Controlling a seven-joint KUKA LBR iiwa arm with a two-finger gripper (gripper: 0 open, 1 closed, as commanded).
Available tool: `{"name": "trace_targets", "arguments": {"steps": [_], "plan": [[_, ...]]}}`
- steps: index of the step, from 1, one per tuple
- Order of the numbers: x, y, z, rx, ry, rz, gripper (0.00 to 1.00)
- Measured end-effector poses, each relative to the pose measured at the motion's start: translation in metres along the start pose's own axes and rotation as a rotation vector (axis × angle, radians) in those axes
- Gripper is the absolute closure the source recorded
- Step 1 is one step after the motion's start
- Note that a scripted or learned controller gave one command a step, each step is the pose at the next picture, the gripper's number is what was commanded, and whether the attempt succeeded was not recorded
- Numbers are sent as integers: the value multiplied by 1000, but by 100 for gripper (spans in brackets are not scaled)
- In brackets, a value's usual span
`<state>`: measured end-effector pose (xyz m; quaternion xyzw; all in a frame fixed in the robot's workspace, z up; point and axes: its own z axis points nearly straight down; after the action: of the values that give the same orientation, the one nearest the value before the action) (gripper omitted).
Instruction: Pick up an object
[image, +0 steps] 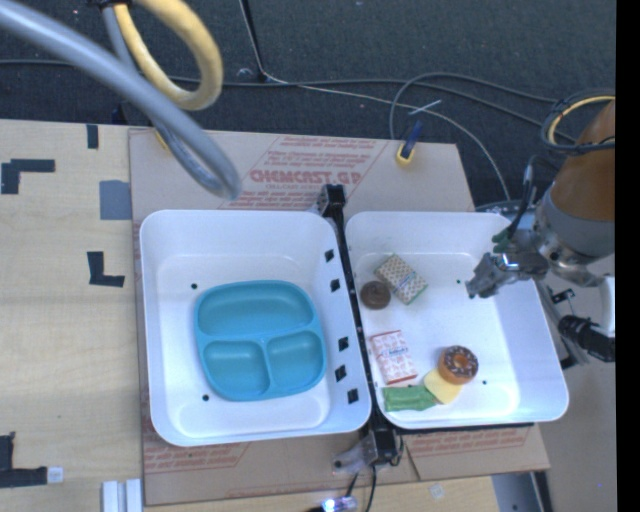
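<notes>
**White bins, gripper over the right one**

White plastic makes up both bins. The left bin (160, 300) holds a blue divided tray (262, 337), the biggest item on the bench. The right bin (530, 350) carries the small stuff, and the grey arm (580, 215) reaches in over its far right rim. Its gripper (484, 281) hangs above bare bin floor near that corner, and nothing sits between its dark fingers; how wide they stand I cannot tell from here. Off to its left lie a patterned box (401, 278) and, beside it, a brown disc (375, 294). Nearer the front edge rest a red-and-white packet (392, 357), a sprinkled doughnut (458, 364) touching a yellow block (441, 386), and a green piece (408, 398). Open floor separates them from the gripper.
</notes>
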<state>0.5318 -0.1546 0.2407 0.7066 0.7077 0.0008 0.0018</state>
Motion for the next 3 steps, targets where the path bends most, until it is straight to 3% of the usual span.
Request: {"name": "trace_targets", "arguments": {"steps": [3], "plan": [[129,47,12,6,1,-3,100]]}}
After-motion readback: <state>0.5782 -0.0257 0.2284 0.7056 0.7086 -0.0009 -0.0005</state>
